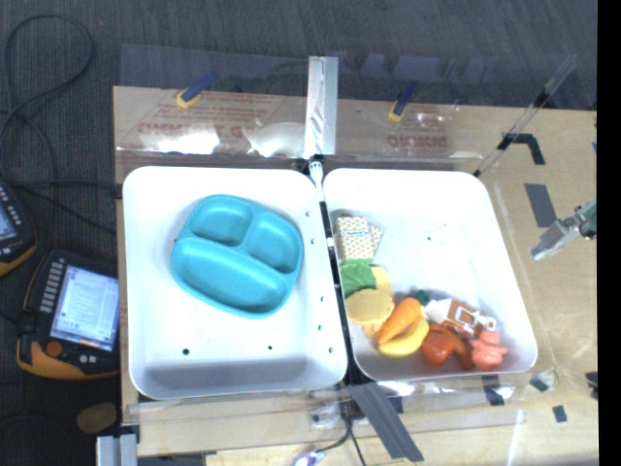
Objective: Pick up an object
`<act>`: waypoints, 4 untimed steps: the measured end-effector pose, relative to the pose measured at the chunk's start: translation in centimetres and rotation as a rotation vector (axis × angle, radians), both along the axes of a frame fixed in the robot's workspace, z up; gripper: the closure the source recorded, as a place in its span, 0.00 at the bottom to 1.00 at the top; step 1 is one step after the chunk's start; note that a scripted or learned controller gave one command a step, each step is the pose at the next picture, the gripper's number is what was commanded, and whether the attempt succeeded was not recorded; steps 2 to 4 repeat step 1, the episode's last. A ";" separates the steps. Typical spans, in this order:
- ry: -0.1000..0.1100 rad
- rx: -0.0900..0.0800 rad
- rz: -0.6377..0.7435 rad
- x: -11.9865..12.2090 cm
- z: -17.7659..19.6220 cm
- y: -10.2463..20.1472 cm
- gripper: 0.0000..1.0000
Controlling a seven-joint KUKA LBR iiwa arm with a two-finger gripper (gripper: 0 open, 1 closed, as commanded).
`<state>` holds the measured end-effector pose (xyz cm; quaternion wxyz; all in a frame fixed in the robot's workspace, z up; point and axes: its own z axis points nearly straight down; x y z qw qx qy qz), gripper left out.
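Note:
The right bin [456, 207] holds several toy foods along its left and front sides. Among them are an orange carrot [400, 318] lying over a yellow piece [409, 342], a red tomato [439, 349], a pink-red piece [487, 350] and a white and red item [460, 313]. A green piece [356, 275] sits above a pale yellow disc [369, 306], and a patterned packet [355, 231] lies behind them. My gripper [563, 233] shows as a grey metal tip at the view's right edge. It is outside the right bin, apart from every object, and mostly cut off.
The left bin [155, 348] holds a blue divided plate [238, 252]. A raised rim [330, 280] divides the two bins. Dark tape marks dot the bench right of the bins. A tablet and cables lie on the floor at the left.

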<state>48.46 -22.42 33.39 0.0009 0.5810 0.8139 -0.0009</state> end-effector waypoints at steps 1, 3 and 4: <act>0.000 0.002 -0.094 0.0 -0.4 0.0 1.00; 0.000 0.002 -0.094 0.0 -0.4 0.0 1.00; 0.000 0.002 -0.094 0.0 -0.4 0.0 1.00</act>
